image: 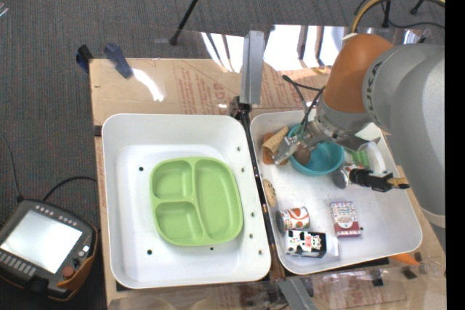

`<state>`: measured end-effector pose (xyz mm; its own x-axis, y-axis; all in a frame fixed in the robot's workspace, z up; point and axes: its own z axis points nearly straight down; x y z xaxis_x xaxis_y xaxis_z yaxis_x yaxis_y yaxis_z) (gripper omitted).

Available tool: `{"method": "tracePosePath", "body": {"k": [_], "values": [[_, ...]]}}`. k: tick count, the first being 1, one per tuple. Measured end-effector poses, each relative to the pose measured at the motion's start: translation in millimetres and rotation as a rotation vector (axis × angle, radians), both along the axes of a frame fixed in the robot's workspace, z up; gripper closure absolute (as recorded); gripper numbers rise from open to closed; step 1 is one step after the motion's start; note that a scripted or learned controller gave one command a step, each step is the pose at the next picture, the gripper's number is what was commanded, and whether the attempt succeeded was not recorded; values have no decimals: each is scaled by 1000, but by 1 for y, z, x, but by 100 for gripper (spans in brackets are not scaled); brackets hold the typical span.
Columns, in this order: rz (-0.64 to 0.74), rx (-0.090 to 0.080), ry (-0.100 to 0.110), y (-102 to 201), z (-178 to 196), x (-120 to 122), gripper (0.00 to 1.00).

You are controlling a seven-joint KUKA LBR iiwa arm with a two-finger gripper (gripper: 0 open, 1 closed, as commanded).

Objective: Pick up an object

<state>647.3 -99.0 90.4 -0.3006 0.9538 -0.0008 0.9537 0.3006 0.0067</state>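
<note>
My gripper [293, 150] is low in the right bin [403, 229], at the left rim of a blue bowl [323, 160]. A brown cone-shaped item [274, 141] lies just to its left, very close to it. Nearer the front of that bin are a small red-and-white can [295, 218], a red card box [346, 218] and a black-and-white patterned box [305, 243]. I see nothing clearly held. The arm's grey body and orange band [356, 76] hide the bin's far right corner.
A green divided plate [196, 201] sits in the left bin [123, 149]. A black-and-orange tool [372, 179] and a white tube [375, 156] lie right of the bowl. A brown round item [269, 192] rests by the divider. A tablet [43, 247] lies off the bench at the left.
</note>
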Motion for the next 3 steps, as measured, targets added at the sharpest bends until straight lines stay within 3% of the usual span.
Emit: {"method": "tracePosePath", "body": {"k": [1, 2, 3], "values": [[-217, 0, -3, 3, 1, 1, 0], [-212, 0, 9, 4, 7, 0, 100], [-278, 1, -1, 35, 132, -5, 100]]}}
